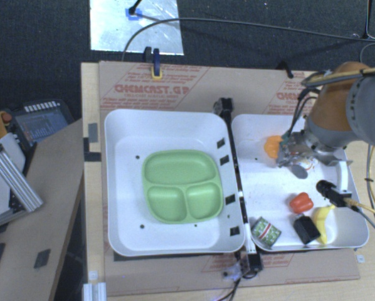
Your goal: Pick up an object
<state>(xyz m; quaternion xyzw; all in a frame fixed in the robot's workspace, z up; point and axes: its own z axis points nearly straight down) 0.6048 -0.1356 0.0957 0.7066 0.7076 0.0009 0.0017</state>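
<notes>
Gripper (292,160) of mine is down in the right bin (256,187), just beside an orange ball (273,146); whether it's closed, I cannot tell. Left bin (121,168) holds a green tray (178,185) (three compartments). Rightward lie a red pepper (301,201) and banana (325,221).

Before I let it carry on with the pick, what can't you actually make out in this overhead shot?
- Gripper, camera view: the wrist and cabling cover its tip, so what it is doing cannot be read.
- Orange object, camera view: its right side is behind the gripper; contact cannot be judged.
- Yellow object, camera view: partly covered by the black object.
- Green packet, camera view: label print too small to read.
</notes>
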